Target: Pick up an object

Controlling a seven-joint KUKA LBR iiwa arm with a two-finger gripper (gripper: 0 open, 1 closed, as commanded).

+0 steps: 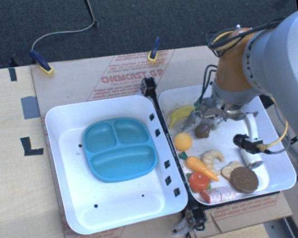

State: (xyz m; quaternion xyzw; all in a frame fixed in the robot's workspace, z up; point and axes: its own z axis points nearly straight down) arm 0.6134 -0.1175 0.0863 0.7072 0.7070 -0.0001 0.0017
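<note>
My gripper (202,119) hangs low over the upper left part of the right bin (283,175), under the grey wrist with its orange band. A small brown lump (202,131) lies right at the gripper's tip; whether it is gripped cannot be told. A yellow banana (179,115) lies just left of the gripper. Below it sit an orange ball (183,141), a carrot (201,167), a red tomato (199,180), a pale cashew-shaped piece (212,157) and a brown round cookie (244,179).
The left bin (77,212) holds a blue divided plate (120,148). A black divider (163,141) runs between the bins. A pale bread slice (230,168) and a flat pinkish packet (223,193) lie along the right bin's front edge.
</note>
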